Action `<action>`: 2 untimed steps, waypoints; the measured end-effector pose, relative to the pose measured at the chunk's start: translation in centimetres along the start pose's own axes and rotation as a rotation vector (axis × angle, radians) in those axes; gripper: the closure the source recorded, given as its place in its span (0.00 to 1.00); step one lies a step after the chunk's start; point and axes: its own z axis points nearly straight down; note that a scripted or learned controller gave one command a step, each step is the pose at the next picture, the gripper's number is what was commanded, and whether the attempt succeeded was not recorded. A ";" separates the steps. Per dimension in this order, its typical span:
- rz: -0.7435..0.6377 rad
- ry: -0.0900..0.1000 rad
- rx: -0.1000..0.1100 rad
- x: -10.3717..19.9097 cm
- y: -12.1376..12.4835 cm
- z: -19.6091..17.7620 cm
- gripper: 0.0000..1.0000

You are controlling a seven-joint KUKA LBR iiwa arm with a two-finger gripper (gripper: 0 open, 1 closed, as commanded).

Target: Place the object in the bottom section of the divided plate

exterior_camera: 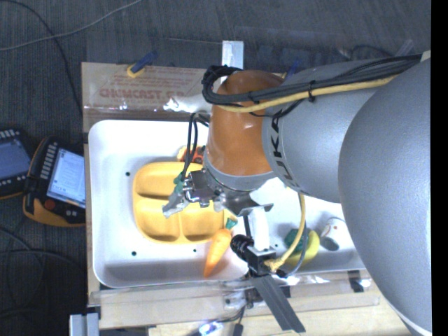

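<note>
Gripper (183, 200) low over yellow divided plate (155, 187); finger state can't tell. Carrot (216, 251) beside plate's lower edge, in white bin (112, 208).

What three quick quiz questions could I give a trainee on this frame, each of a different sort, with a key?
1. True or false: the carrot lies inside the yellow divided plate.
2. Multiple choice: the gripper is seen over (A) the yellow divided plate, (B) the banana, (C) the cardboard sheet.
3. Fill in: the handheld device with the lit screen lies outside the white bin, on the view's ____ side.

Key: 1 false, it lies just off the plate's lower right edge on the bin floor; 2 A; 3 left.
</note>
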 end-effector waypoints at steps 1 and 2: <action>-0.003 -0.001 0.009 0.1 0.0 -0.5 1.00; -0.112 -0.004 -0.006 2.8 0.4 -17.0 1.00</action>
